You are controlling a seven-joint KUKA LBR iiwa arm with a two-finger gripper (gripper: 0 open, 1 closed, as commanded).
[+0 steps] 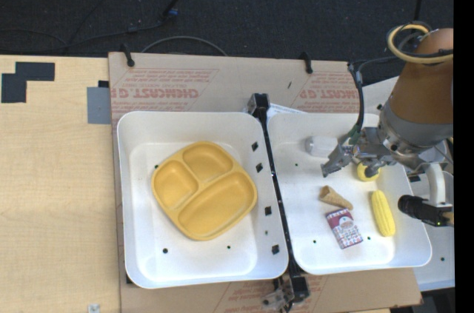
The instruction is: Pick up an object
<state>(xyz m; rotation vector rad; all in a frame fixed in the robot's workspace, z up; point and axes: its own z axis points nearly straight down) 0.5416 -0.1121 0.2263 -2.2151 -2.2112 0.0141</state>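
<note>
While the arm reaches in from the right, its gripper [354,160] is seen low over the right bin [300,230], fingers spread wide, nothing held. A small yellow object [365,172] lies just beside it; corn cob [382,212] nearer, w/ wedge [335,197].

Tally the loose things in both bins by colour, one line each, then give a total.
Yellow: 3, the divided plate in the left bin, the corn cob and a small yellow piece under the pincer in the right bin.
Tan: 1, the wedge.
Red and white: 1, the small packet.
Pale or clear: 1, a faint item, too blurred to name.
Total: 6
</note>
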